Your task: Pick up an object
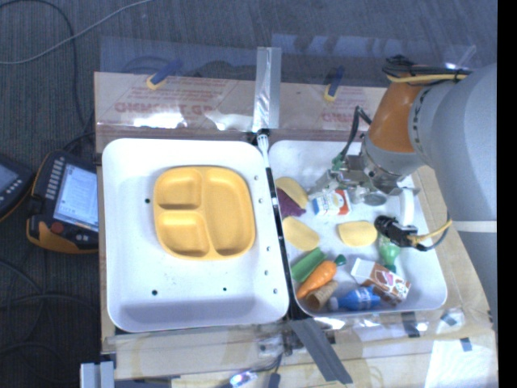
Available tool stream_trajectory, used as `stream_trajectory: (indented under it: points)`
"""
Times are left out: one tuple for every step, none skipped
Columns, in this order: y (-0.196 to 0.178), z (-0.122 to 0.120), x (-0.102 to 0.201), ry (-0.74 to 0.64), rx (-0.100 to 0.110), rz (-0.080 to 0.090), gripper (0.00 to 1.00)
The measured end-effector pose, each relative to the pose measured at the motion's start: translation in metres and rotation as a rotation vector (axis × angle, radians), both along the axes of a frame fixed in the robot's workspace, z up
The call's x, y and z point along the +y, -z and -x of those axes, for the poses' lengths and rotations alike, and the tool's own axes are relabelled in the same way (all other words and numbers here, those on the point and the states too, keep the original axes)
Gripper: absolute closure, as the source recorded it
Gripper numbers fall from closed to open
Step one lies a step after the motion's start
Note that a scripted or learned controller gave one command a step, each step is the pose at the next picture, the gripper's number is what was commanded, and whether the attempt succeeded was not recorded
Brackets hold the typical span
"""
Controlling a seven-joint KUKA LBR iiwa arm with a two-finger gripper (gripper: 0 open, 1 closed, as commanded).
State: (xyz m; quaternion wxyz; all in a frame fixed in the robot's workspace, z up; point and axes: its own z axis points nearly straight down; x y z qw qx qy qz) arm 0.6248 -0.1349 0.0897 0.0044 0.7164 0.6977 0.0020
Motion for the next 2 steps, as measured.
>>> stream_trajectory:
  points:
    - [-0.009,0.000,0.001,-0.002,0.002,0.002,1.00]
    - [-0.093,0.005,0.069,0.021,0.011,-0.002,1.00]
